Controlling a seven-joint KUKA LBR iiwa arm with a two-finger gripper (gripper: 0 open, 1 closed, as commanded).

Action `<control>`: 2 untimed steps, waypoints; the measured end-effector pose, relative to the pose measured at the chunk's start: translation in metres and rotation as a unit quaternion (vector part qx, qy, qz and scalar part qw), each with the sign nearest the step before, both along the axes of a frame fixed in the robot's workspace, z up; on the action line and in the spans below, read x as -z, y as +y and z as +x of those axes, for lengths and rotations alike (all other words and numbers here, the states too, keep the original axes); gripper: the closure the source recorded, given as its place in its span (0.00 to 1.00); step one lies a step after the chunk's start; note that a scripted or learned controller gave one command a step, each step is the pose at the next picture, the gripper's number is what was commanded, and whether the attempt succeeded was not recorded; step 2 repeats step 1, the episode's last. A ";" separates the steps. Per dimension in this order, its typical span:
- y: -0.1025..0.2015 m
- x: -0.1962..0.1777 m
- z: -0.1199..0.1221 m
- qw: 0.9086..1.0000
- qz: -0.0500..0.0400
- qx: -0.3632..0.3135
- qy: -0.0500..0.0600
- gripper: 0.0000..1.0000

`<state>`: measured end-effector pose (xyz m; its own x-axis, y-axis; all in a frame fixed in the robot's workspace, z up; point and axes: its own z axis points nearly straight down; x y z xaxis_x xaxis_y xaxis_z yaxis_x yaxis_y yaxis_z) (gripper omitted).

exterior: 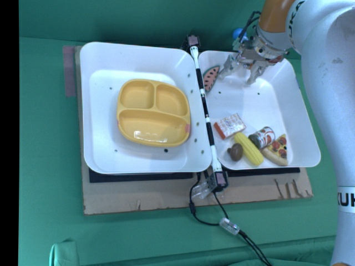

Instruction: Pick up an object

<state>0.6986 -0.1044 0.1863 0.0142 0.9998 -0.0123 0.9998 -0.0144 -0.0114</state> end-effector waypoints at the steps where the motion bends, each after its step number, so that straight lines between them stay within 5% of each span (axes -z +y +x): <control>1: 0.000 0.000 0.000 1.000 0.000 0.000 0.000 0.00; 2: 0.000 0.000 0.000 1.000 0.000 0.000 0.000 0.00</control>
